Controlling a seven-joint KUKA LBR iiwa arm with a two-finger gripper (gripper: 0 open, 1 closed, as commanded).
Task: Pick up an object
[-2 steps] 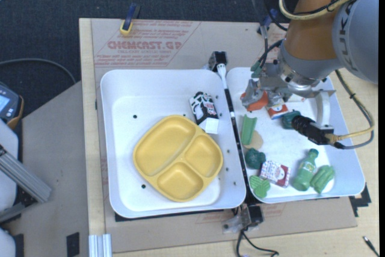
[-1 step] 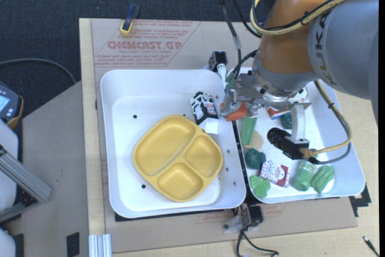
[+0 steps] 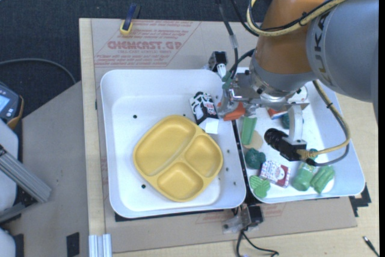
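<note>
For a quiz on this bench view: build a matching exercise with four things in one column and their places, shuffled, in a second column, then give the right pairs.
Things:
1. yellow divided plate
2. black-and-white toy
3. yellow-and-blue clip
4. red-and-white packet

Places:
A. on the cardboard beyond the bins, at the far left
B. in the right bin, near its front edge
C. filling the middle of the left bin
D. in the left bin, by its far right corner

Pairs: 1-C, 2-D, 3-A, 4-B
</note>
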